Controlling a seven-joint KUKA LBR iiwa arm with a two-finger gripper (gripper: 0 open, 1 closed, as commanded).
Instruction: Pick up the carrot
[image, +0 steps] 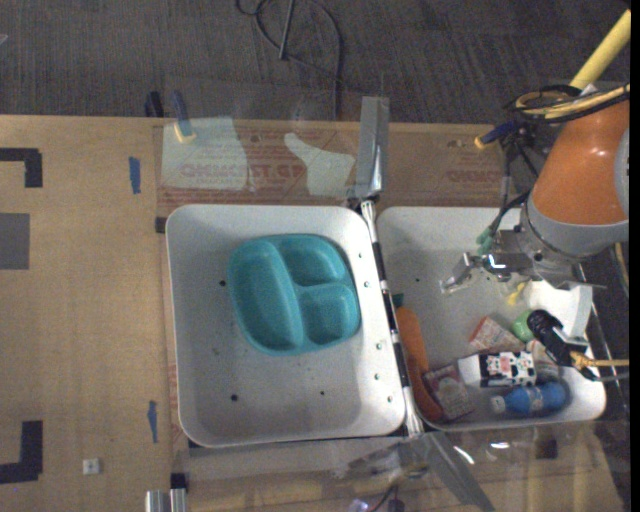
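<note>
- long orange carrot (410, 348) lies in the right shallow white bin (420, 240), pressed along its left wall, just beside the divider between the two bins; its lower end runs down toward the bin's near corner
- clutter at that lower end: small brownish packet (447, 390) touching or overlapping the carrot tip, black-and-white carton (503, 367) and blue plastic bottle (530, 400) further right, a green-capped item (524, 325) beyond those
- handling guess: carrot looks like a toy, likely light, stiff, smooth and rounded, so may roll or slip out of a pinch; not fragile
- best hold, by my judgement: across the upper-middle of the shaft, where it's bare of clutter; bin wall tight on the left leaves little room for a finger on that side, which is a risk
- gripper (470, 272) hangs over the middle of the right bin, up and to the right of the carrot, apart from it, nothing between them
- jaws: metal tips visible but too small and glary, cannot tell if spread or closed; nothing seen held
- grey arm with orange band (582, 175) reaches in from the right
- left white bin (200, 380) holds a teal divided plate (295, 290), well apart from the carrot
- both bins sit on the tan bench (80, 330)
</note>
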